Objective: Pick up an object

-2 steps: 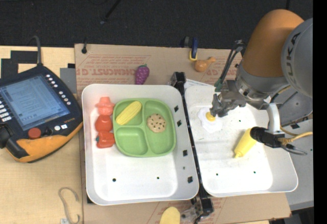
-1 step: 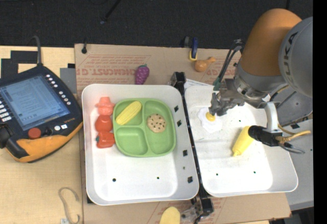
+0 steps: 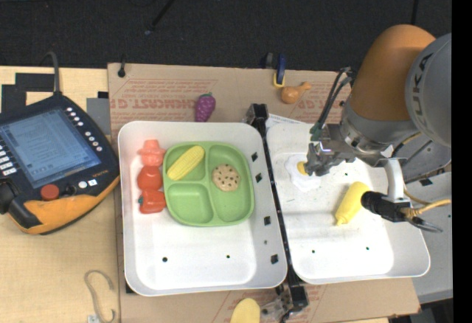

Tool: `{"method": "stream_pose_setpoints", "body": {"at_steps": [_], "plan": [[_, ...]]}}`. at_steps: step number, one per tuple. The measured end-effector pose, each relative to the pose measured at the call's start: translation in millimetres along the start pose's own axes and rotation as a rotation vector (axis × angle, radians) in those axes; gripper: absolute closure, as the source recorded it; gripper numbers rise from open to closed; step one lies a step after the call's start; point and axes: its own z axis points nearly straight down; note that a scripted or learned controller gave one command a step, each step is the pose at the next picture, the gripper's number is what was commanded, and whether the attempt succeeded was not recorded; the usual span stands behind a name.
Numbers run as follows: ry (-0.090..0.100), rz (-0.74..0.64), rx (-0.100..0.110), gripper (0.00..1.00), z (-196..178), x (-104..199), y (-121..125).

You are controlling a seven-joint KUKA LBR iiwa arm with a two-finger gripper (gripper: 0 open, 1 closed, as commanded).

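Right now I see the gripper [image 3: 316, 165] low in the right bin [image 3: 369, 262], sitting on the fried egg toy [image 3: 302, 172] near the bin's upper left; can't tell its state from this angle. Yellow mustard bottle [image 3: 349, 204] lies just right of it, apart. Left bin [image 3: 192, 262] has a green divided plate [image 3: 209, 207] with corn [image 3: 184, 161] and cookie [image 3: 226, 178], red bottle [image 3: 150, 178] beside it.

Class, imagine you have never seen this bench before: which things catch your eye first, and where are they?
The big grey and orange arm reaches in from the right, its gripper low over the right bin. In the left bin, a bright green divided plate holds a corn cob and a cookie.
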Motion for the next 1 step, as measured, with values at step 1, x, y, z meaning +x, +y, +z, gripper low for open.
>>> {"method": "stream_pose_setpoints", "body": {"at_steps": [1], "plan": [[0.001, 0.001, -0.002, 1.00, -4.8, -0.1, -1.2]]}}
